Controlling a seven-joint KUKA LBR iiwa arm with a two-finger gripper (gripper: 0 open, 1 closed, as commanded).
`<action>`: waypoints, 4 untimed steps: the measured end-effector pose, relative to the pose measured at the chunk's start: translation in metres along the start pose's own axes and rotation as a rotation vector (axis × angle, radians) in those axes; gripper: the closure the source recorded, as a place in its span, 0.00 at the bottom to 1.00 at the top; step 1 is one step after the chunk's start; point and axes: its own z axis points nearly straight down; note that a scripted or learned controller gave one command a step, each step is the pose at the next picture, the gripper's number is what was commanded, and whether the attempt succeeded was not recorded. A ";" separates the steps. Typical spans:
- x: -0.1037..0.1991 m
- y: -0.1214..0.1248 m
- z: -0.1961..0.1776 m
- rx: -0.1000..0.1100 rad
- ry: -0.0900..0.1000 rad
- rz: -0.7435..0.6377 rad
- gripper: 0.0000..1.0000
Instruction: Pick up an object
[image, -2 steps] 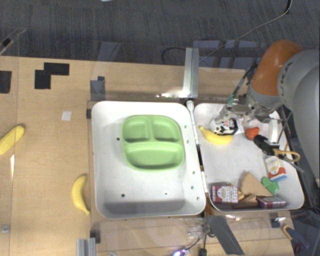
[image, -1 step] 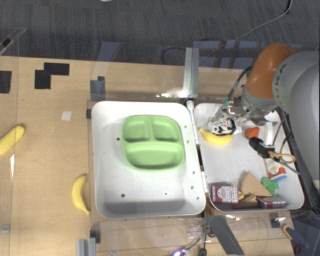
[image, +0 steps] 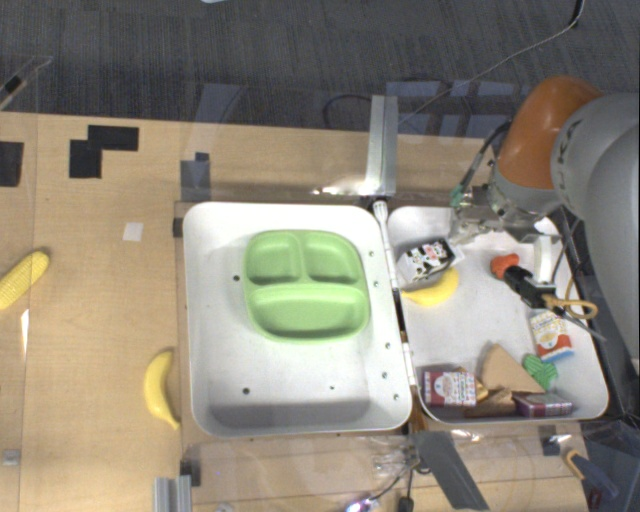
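Note:
My gripper (image: 464, 214) hangs over the back edge of the right bin (image: 470, 320), below the orange band (image: 535, 130) of the arm. Just in front of it and to its left lies a black-and-white patterned packet (image: 425, 259), resting partly on a yellow banana-shaped toy (image: 437, 291). An orange-handled tool (image: 507, 268) lies to the gripper's right. Nothing shows in the gripper's grasp. Part of the bin's back right corner is hidden by the arm.
The right bin also holds scissors (image: 567, 306), a small carton (image: 550, 335), a dark red box (image: 448, 386), a brown cardboard piece (image: 505, 368) and another box (image: 545, 405). A green divided plate (image: 305, 283) sits in the left bin (image: 215, 330). A corn cob (image: 22, 280) and a banana (image: 160, 388) lie on the bench.

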 end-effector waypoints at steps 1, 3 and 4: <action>0.000 0.000 0.000 -0.001 0.000 0.000 0.00; 0.007 -0.047 0.009 0.037 0.012 0.321 0.00; 0.010 -0.037 0.015 0.026 0.012 0.265 0.00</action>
